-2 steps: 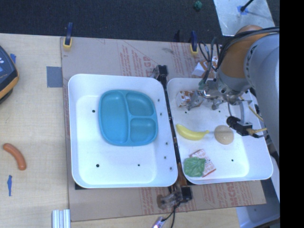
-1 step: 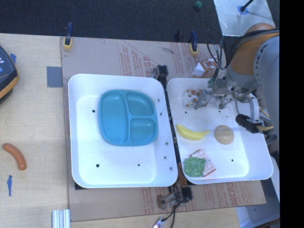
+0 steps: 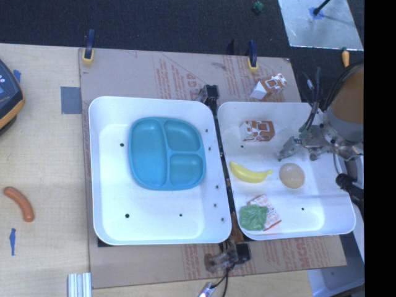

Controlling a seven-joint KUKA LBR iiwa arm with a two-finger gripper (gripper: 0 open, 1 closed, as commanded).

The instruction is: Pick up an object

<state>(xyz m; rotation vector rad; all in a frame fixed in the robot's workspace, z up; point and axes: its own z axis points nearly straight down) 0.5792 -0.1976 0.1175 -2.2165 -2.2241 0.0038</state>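
1. The left bin [image 3: 105,166] is the biggest container. It holds a blue divided plate [image 3: 167,152] in its upper middle part, and white floor is free around it, most of all along the bottom edge.
2. The right bin [image 3: 331,218] touches the left bin at the middle wall. Its lower right part is bare.
3. The gripper [image 3: 298,147] comes in from the right side, above the upper right part of the right bin. Its two fingers are spread apart, and nothing is between them.
4. A yellow banana [image 3: 250,172] lies near the left wall of the right bin.
5. A pale round ball [image 3: 292,176] lies just below the gripper, right of the banana.
6. A green and white packet [image 3: 259,215] lies near the bottom edge.
7. A small brown and white box [image 3: 258,130] lies near the top edge, left of the gripper.
8. Outside the bins, another small box [image 3: 270,86] lies on the cardboard [image 3: 154,73], and a sausage [image 3: 20,203] lies on the wooden bench [image 3: 37,252] at far left.
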